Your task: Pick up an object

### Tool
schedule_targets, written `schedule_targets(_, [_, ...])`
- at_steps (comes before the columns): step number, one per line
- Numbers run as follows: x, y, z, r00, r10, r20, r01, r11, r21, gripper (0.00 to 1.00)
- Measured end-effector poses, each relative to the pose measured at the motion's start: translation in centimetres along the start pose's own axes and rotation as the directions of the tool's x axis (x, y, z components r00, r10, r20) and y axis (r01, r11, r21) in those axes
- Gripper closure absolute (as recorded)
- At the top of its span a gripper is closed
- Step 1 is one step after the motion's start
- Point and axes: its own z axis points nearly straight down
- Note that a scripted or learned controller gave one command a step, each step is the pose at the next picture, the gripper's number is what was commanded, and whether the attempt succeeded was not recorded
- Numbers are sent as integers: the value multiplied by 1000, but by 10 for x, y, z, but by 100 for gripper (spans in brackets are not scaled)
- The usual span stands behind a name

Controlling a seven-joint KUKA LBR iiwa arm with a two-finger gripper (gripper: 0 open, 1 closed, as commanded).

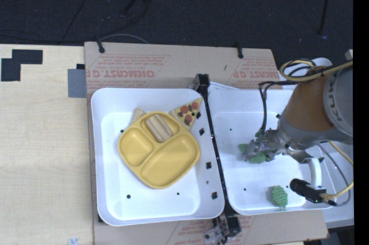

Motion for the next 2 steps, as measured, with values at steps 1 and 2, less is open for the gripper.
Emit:
schedule_targets(1, [-3,4,-62,1000,-6,2,6,1000,-9,100])
schedule_targets(2, [-2,-5,-118,1000,-7,2,7,1000,-8,100])
